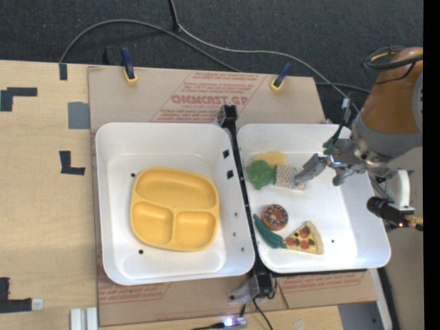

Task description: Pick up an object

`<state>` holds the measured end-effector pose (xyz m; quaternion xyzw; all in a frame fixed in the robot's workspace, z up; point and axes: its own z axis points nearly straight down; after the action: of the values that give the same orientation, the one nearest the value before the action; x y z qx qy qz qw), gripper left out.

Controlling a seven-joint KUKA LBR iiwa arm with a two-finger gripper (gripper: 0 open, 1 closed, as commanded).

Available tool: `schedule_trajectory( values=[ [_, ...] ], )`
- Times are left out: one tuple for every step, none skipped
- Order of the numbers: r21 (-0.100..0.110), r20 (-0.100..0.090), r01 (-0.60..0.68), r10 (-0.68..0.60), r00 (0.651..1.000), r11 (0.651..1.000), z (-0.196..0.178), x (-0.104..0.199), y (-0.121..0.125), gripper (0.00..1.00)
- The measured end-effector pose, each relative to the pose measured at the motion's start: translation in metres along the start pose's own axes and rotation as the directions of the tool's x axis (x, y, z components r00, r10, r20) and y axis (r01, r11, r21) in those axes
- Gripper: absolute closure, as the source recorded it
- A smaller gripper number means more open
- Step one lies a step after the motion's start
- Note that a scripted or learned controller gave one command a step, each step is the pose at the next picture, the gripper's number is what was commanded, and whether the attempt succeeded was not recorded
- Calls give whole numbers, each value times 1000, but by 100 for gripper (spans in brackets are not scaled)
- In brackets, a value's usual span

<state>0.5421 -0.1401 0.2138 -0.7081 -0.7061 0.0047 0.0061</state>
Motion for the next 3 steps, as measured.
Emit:
schedule_trajectory(
  values=[
    [-13, 2, 4, -4, 1000, 1000, -7, 0, 3, 0],
    [-8, 2, 3, -3, 1000, 1000, 51, -2, 11, 0],
    [-7, 1, 3, -3, 1000, 1000, 115, 3, 8, 0]
  ],
)
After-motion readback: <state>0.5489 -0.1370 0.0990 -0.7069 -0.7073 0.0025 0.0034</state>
